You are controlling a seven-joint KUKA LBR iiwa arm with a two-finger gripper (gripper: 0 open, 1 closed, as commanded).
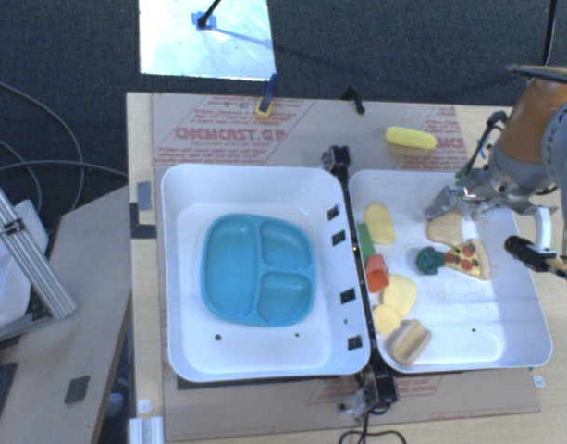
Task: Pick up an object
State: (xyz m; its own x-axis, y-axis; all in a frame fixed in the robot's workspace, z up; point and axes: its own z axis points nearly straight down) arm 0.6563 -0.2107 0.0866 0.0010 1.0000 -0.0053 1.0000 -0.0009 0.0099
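Surroundings: A brown board (pixel 228 128) printed with red lettering lies under two white bins; a yellow, banana-like piece (pixel 411 138) rests on it beyond the right bin's far rim, and a small yellow-and-blue clip (pixel 265 105) sits at its far edge. A pale sheet (pixel 206 26) lies on the dark floor farther back, and grey cables (pixel 43 169) loop at left.
In the way: Black clips (pixel 339 239) run down the seam where the bins meet. A red block (pixel 376 273) and a green strip (pixel 365 241) crowd the right bin's left wall.
Arm: The grey arm with its orange band (pixel 533 123) enters from the right, cut off by the frame edge.
Gripper: The gripper (pixel 452 199) hangs low over the right bin's far side, just above a tan, cracker-like piece (pixel 442 229); its fingers are too small and blurred to say whether they are spread or pressed together.
Hard to read: Whether the fingertips touch the tan piece cannot be told.
Left bin: The left bin (pixel 186 202) holds a blue divided tray (pixel 258 269).
Right bin: The right bin (pixel 514 326) holds a pizza slice (pixel 469 259) beside a dark green lump (pixel 429 261), pale yellow pieces (pixel 380 223) along its left side, and a tan bread roll (pixel 408 341) at the near edge.
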